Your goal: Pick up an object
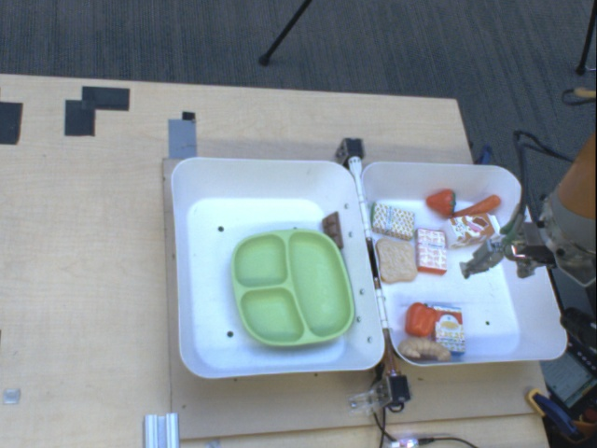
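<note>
Near edge of desk [84,278]: cable clip and wires lying below the seam between the two bins.

Right bin [536,339], near corner: orange-red piece [420,319] touching a blue-and-white carton [450,329]; a tan lumpy piece [422,348] sitting just below both.

Left bin [187,250]: green three-compartment plate [294,287] resting in the middle, compartments bare. Small brown object [332,227] lying at the plate's far right edge, against the bin wall.

Right bin, middle: bread slice [395,260] beside a red-and-white packet [431,250]. Pincer [487,254] hovering over bare bin floor right of the packet; fingers looking slightly spread, pinching nothing. Arm [574,213] reaching in from the right.

Right bin, far part: patterned box [393,220], red pepper-like piece [441,201], carrot [478,206] lying over a white-and-red wrapper [466,230]. These are crowding the pincer's far side.

Beyond the bins: black marks on the desk; dark carpet with a tripod leg [298,17].
</note>
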Motion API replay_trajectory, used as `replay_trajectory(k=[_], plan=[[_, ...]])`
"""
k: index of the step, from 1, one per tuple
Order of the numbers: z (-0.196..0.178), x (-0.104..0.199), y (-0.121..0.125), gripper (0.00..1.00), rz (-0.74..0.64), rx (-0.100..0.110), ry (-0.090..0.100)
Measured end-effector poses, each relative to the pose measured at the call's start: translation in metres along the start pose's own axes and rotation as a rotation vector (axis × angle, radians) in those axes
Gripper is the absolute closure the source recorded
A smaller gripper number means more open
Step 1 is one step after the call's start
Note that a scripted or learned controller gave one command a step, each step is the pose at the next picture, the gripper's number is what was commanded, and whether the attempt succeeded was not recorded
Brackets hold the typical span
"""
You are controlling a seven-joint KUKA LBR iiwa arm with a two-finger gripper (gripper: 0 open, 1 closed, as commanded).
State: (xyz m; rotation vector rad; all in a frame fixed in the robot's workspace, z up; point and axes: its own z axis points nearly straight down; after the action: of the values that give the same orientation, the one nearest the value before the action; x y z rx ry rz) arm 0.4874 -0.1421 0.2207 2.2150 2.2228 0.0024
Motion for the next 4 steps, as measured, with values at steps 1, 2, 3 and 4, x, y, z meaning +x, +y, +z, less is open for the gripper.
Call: replay_trajectory(k=[1,2,3,4], plan=[[0.132,-0.003,0.007,0.00,0.002,0.000,0.001],[0.121,-0.002,0.009,1.00,0.000,-0.003,0.002],[0.133,0.034,0.002,1.00,0.002,-0.008,-0.005],[0.134,0.035,0.002,0.00,0.001,-0.007,-0.002]])
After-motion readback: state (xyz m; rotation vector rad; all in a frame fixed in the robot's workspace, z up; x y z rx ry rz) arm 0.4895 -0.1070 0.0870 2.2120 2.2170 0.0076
